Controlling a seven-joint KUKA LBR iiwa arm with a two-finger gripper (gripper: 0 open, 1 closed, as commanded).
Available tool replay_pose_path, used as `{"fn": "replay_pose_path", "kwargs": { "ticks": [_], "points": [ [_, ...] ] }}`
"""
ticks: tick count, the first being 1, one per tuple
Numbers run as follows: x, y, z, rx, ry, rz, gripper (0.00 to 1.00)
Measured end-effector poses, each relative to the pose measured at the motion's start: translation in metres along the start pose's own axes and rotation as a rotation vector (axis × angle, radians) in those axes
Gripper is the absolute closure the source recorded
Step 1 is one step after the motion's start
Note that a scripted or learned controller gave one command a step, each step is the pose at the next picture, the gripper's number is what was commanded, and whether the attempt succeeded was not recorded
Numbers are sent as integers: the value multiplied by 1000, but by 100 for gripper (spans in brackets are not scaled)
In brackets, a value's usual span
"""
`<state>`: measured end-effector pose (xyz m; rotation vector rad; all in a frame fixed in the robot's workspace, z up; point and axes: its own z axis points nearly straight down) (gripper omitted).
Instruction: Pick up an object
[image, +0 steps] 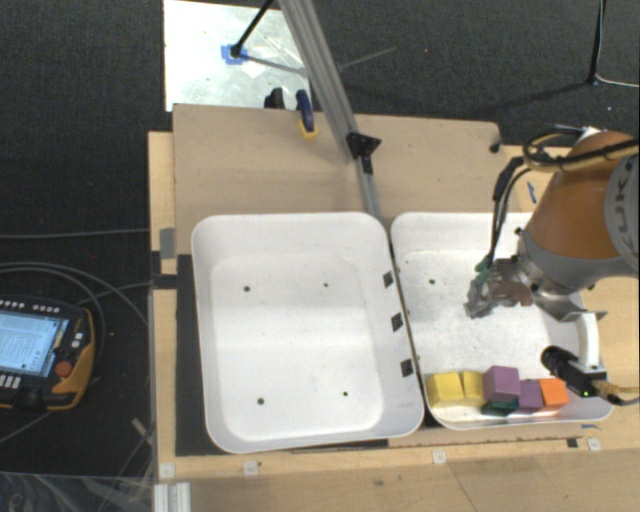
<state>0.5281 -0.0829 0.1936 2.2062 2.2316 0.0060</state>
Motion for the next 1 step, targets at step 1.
{"fn": "replay_pose_path", "kwargs": {
  "ticks": [1],
  "points": [
    [-2,-2,1,3,0,8,0]
  ]
}}
